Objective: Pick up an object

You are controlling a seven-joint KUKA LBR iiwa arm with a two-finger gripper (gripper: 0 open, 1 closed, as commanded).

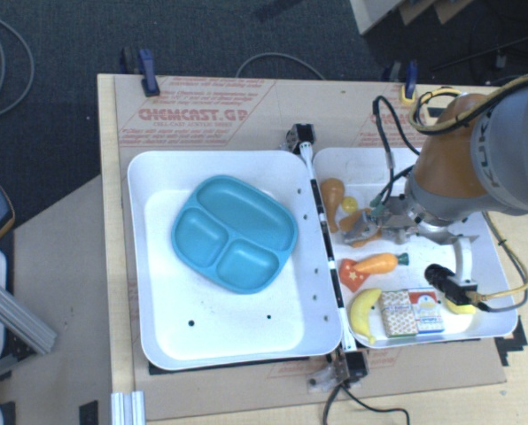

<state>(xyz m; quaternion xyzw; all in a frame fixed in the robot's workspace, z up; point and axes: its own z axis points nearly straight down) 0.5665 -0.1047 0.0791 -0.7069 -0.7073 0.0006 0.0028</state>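
The two shallow white bins [158, 264] look like smooth, slightly glossy plastic, as does the blue divided plastic plate [235, 233], which has a soft sheen. The surface [202, 113] is matt brown board printed in red. The orange plastic carrot [368, 268] and yellow banana [362, 315] appear smooth.

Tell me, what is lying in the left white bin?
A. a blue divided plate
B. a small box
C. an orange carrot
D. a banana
A: the blue divided plate lies alone in the left bin, while the banana, the small box and the carrot all lie in the right bin.
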